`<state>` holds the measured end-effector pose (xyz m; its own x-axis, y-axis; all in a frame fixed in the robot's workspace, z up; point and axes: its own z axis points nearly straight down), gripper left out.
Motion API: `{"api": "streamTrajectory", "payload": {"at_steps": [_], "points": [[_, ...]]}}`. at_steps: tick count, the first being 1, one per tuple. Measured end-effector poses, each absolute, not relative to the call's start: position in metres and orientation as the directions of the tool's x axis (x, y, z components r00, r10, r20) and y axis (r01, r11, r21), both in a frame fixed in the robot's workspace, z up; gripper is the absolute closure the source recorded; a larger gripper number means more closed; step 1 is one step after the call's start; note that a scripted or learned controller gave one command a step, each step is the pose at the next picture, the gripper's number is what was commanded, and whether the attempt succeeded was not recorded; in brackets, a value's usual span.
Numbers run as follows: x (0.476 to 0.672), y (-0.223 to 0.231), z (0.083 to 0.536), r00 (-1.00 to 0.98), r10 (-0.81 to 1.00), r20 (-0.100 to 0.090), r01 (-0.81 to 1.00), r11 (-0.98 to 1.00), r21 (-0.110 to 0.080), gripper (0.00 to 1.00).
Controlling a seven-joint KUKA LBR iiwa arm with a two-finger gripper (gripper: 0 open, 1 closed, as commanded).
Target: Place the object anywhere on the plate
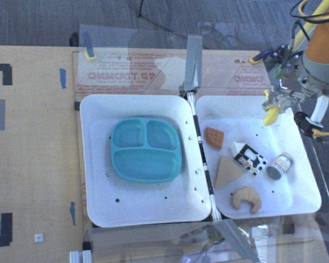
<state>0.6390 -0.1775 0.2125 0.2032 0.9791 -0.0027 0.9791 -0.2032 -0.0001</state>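
**Yellow piece lifted, plate still bare**

You will find the gripper [278, 100] over the right bin's [307, 199] far corner, jaws closed on a yellow object [271, 115] hanging below. The blue plate [147, 149] in the left bin [93, 147] holds nothing; carry and release remain.

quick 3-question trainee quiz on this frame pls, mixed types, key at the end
1. True or false: the blue plate lies in the left bin.
2. Which item lies nearest the front edge of the right bin? A) croissant B) waffle-like piece C) small can
3. Fill in: the yellow object at the gripper hangs over the right bin's ____ corner.

Key: 1 true. 2 A. 3 far right.
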Motion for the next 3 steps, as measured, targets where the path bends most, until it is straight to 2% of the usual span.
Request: {"api": "streamTrajectory", "payload": {"at_steps": [1, 2, 3], "points": [[0.622, -0.094, 0.184, 0.226, 0.974, 0.000, 0.974, -0.226, -0.002, 1.00], [0.610, -0.004, 0.184, 0.275, 0.961, 0.000, 0.961, -0.275, -0.004, 1.00], [0.605, 0.076, 0.185, -0.103, 0.995, 0.001, 0.995, 0.103, -0.003, 1.00]]}}
